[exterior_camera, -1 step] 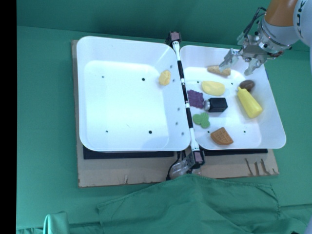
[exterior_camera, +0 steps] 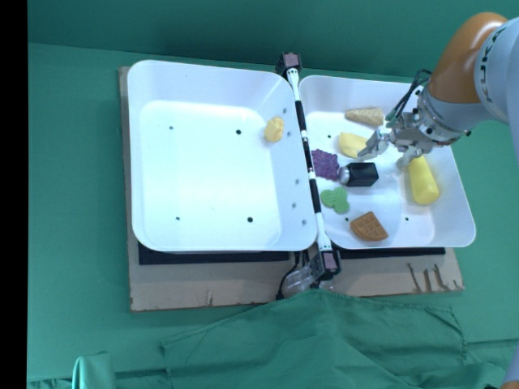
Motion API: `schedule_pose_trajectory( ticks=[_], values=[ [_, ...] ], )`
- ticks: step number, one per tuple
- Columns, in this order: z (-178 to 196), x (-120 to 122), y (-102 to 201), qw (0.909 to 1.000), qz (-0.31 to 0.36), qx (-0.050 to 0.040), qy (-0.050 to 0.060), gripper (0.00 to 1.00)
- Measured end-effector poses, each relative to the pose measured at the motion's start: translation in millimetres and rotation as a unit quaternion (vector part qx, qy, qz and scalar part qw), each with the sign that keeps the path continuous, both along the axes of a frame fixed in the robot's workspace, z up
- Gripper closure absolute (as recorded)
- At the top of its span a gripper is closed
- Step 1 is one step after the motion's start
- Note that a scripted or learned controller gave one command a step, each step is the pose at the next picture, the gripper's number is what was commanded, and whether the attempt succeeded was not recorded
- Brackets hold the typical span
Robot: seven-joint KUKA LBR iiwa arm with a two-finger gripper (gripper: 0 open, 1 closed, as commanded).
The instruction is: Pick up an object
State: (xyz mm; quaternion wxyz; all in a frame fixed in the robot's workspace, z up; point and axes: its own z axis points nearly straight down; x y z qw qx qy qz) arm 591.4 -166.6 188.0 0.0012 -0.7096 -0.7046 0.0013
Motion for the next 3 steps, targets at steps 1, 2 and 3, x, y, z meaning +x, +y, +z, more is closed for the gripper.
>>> schedule_pose_trajectory(
  ticks=[1,2,3],
  values=[
    [-1.3,-80.7,12.6,0.9999,0.000,-0.0044,-0.014,0.00],
    [-2.8,-20.4,38.9,0.9999,0.003,-0.0035,-0.010,0.00],
    [-1.8,-70.6,41.8,0.9999,0.001,-0.0036,-0.013,0.00]
  ],
)
